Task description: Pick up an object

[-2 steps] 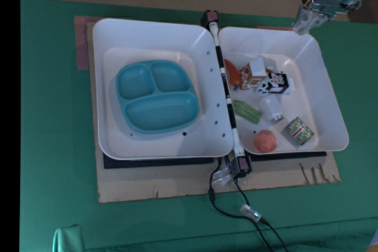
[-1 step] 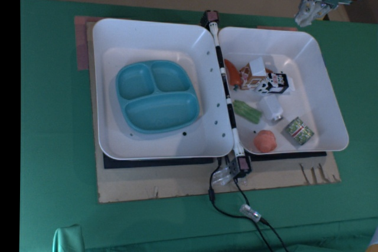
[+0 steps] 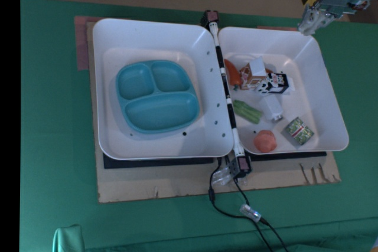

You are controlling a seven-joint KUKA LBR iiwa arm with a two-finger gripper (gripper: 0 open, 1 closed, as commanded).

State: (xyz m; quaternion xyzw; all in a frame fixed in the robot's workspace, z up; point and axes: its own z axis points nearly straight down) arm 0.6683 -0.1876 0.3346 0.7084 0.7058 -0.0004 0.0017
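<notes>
Cables [image 3: 236, 200] trail off the bench's near edge. Beyond them, the right bin [image 3: 331, 109] holds a red ball [image 3: 266, 140], green box [image 3: 297, 130] and cow-print carton [image 3: 275, 83]. Gripper [image 3: 311, 20] hovers over its far corner, holding nothing; finger spacing unclear. Left bin [image 3: 112, 38] carries a teal plate [image 3: 156, 95].

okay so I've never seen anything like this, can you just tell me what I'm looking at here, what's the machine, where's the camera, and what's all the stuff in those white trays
This is one camera fixed above a workbench, looking down at a slant. The machine is a robot arm reaching in from the right; its grasping tool hangs over the far corner of the right bin, with nothing visible between its fingers. The left bin holds a teal divided plate. The right bin holds small toy items: a black-and-white cow-patterned carton, a green vegetable, a round orange-red piece, a green box and a few more clustered together. Its job is to pick one up.
</notes>
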